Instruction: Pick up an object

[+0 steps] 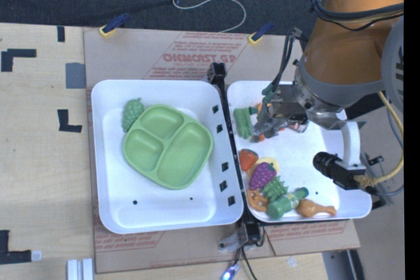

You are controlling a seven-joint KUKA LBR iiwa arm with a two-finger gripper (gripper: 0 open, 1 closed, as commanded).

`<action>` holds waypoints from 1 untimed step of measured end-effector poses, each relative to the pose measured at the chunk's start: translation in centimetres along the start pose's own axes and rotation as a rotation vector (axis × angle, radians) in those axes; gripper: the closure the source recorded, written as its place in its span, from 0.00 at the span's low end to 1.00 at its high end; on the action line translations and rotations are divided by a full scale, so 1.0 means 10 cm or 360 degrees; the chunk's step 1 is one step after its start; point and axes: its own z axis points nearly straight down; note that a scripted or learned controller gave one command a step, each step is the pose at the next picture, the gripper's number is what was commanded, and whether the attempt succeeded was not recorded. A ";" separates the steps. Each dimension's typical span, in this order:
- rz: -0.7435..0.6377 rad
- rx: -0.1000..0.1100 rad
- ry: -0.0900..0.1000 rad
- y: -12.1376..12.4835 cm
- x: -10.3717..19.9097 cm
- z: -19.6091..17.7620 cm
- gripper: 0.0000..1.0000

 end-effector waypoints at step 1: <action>-0.0009 -0.0007 0.0005 0.01 0.78 -1.14 1.00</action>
